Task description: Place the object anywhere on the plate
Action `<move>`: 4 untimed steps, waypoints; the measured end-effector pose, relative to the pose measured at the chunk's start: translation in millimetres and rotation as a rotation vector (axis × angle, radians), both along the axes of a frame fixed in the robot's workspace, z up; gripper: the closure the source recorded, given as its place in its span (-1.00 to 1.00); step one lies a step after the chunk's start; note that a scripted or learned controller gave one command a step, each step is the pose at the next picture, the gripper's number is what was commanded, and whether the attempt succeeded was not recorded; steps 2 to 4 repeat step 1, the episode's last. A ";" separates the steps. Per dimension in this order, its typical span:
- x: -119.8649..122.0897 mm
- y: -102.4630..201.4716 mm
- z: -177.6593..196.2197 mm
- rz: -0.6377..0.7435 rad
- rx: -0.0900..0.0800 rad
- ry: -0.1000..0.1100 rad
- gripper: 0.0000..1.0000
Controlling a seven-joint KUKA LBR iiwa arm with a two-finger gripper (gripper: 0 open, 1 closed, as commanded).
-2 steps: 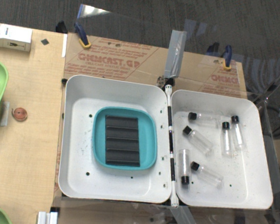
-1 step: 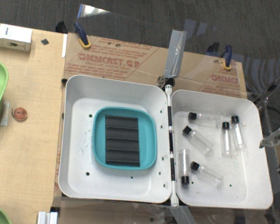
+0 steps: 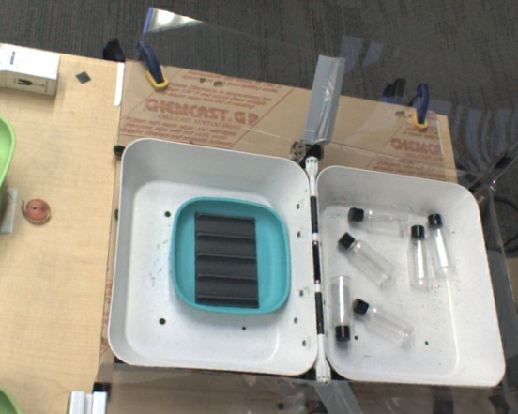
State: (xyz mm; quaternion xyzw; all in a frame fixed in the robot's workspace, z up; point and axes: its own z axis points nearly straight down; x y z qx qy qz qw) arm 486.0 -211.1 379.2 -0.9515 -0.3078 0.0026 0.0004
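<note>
Two bins, vials loose, plate waiting.
Six clear vials [image 3: 366, 258] with black caps lie scattered in the right bin [image 3: 466, 361]; the teal plate [image 3: 277, 251] sits in the left bin [image 3: 131, 317], carrying a black ridged block [image 3: 225, 261].

A teal plate [image 3: 231, 255] — square with rounded corners, a dark ribbed insert at its centre — lies flat in the left bin. Right of the plate, in the neighbouring bin, six clear vials with black caps [image 3: 366, 258] lie scattered on their sides — all well apart from the plate.
</note>
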 end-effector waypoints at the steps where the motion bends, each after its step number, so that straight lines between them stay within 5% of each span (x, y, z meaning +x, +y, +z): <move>1: -9.1 -4.8 -138.9 -0.098 0.001 0.001 -1.00; 4: -9.1 -4.8 -138.9 -0.098 0.001 0.001 -1.00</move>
